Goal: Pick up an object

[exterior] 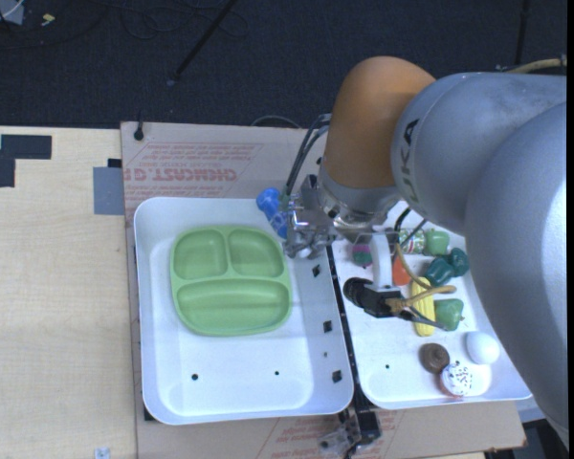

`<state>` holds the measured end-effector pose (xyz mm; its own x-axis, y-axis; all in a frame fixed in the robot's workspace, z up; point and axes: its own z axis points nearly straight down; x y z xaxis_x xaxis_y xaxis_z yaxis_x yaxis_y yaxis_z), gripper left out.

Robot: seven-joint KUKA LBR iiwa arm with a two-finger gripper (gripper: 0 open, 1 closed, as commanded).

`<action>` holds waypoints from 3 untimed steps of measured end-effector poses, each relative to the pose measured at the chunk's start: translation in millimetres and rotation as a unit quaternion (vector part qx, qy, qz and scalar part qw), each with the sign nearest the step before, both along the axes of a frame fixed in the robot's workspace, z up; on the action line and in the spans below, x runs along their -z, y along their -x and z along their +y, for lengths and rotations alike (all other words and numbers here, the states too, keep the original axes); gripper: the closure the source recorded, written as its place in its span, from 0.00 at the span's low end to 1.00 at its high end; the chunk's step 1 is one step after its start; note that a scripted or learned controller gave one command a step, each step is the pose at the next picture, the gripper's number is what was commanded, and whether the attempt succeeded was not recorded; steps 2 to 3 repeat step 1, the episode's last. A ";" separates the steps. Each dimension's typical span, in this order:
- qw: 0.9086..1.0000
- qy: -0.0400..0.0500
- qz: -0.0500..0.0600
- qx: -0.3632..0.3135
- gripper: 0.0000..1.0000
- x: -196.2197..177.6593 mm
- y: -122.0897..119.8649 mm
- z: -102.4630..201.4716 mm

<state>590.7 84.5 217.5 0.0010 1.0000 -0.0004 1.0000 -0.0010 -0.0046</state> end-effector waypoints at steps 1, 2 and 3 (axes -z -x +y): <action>1.000 0.000 -0.001 0.000 1.00 -14.6 5.4 -6.3; 1.000 0.000 -0.001 0.000 1.00 -14.6 5.4 -6.3; 1.000 0.000 -0.001 0.000 1.00 -14.6 5.4 -6.3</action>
